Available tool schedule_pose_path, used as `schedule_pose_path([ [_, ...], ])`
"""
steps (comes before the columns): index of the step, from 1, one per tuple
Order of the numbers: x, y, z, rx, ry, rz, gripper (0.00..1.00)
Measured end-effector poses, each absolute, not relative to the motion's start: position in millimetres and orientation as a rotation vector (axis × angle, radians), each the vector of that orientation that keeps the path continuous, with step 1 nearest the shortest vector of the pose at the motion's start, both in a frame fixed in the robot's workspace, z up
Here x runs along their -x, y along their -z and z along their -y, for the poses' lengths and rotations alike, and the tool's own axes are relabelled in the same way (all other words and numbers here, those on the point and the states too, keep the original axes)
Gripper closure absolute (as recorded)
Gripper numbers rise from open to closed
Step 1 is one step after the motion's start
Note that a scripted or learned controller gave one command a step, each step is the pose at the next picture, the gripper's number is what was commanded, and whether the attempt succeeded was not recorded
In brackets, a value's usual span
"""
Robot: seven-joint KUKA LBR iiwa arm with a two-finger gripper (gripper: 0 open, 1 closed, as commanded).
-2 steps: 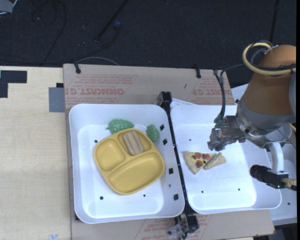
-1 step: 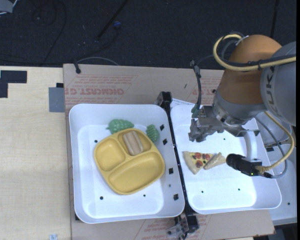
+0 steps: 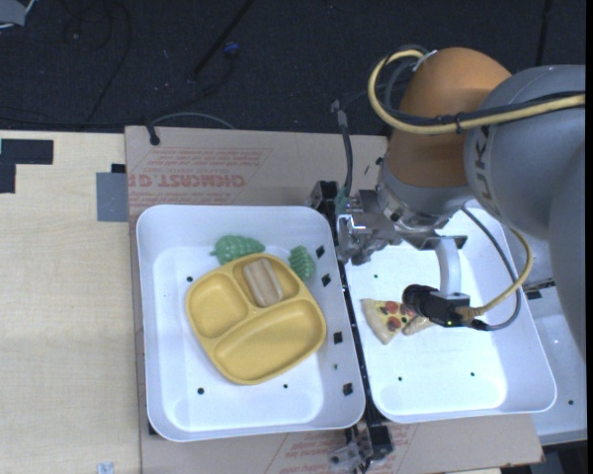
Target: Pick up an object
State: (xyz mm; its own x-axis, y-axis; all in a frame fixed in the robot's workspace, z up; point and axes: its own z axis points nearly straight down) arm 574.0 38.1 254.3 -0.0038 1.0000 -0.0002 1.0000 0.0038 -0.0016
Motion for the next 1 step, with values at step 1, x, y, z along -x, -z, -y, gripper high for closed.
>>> schedule_pose_path([
  [1,-593.8,-232.4,-78.0,2.216,-0.004,2.224,1.00],
])
